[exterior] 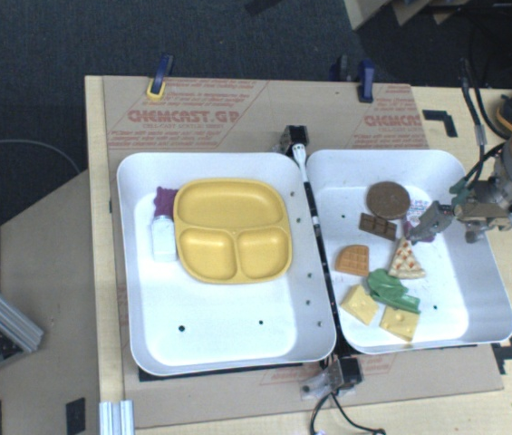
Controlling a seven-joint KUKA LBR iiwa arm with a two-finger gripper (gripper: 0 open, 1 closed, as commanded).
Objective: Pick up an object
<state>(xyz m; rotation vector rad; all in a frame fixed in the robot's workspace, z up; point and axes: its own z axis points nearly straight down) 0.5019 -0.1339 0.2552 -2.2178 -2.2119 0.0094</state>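
Yellow plastic 3-compartment tray (233, 229)

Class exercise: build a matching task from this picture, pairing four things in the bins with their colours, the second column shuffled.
Things:
1. divided tray
2. round cookie
3. waffle
4. bottle

Colours:
A. white
B. yellow
C. dark brown
D. orange-tan

Pairs: 1-B, 2-C, 3-D, 4-A

Yellow tray (233, 229) — white bins (228, 347); brown, perhaps chocolate, cookie (388, 198).
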